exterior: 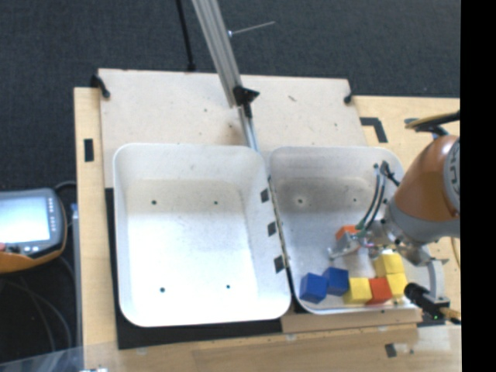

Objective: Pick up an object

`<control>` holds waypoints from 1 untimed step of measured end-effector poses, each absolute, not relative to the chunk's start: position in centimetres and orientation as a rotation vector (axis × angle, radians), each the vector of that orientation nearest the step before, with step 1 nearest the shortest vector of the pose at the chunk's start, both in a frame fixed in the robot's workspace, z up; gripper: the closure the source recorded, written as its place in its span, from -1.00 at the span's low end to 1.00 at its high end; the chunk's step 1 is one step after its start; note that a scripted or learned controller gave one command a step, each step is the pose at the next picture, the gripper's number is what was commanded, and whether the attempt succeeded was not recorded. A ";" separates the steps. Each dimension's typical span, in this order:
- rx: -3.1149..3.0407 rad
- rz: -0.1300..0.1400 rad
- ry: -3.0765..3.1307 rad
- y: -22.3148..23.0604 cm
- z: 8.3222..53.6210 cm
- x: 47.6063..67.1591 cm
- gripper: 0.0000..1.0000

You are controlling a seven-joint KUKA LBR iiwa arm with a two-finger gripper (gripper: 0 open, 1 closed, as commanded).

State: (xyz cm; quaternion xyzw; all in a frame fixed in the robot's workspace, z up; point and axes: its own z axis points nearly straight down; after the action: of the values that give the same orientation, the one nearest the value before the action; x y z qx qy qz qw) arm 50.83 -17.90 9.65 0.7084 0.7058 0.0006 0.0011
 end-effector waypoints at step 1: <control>2.216 0.004 2.217 -19.0 9.9 49.9 -1.00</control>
State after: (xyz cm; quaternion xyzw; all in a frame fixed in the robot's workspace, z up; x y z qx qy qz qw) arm 49.89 -18.99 9.86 0.7071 0.7071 0.0014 0.0035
